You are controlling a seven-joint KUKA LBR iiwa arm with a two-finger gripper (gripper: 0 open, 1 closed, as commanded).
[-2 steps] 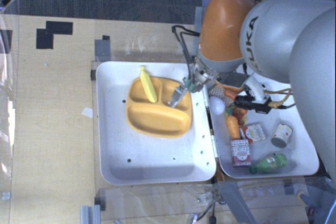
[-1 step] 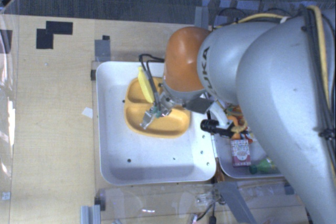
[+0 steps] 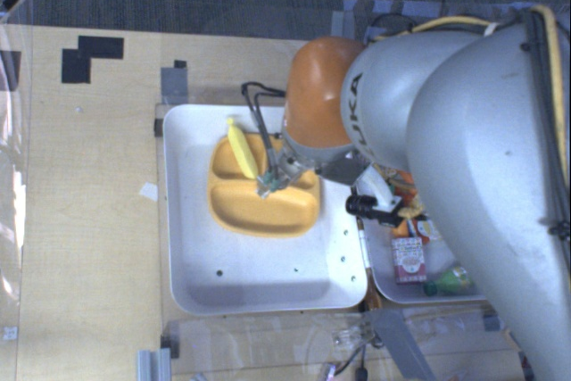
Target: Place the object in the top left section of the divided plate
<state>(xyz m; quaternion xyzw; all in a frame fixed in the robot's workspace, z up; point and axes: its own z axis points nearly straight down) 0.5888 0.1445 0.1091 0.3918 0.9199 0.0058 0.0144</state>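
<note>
An orange divided plate (image 3: 268, 208) lies in the left white bin (image 3: 192, 236), partly hidden by the arm. A yellow banana (image 3: 240, 150) rests across the plate's top left section, its upper end poking over the rim. My gripper (image 3: 269, 182) hangs over the plate's middle, just right of the banana's lower end. The arm's orange band and grey body cover the plate's top right part.
The right bin (image 3: 401, 288) holds several items beside the arm: a red and white carton (image 3: 409, 260), a green object (image 3: 449, 282) and some orange pieces (image 3: 406, 185). A black cable (image 3: 254, 94) loops above the plate. Wooden bench surrounds the bins.
</note>
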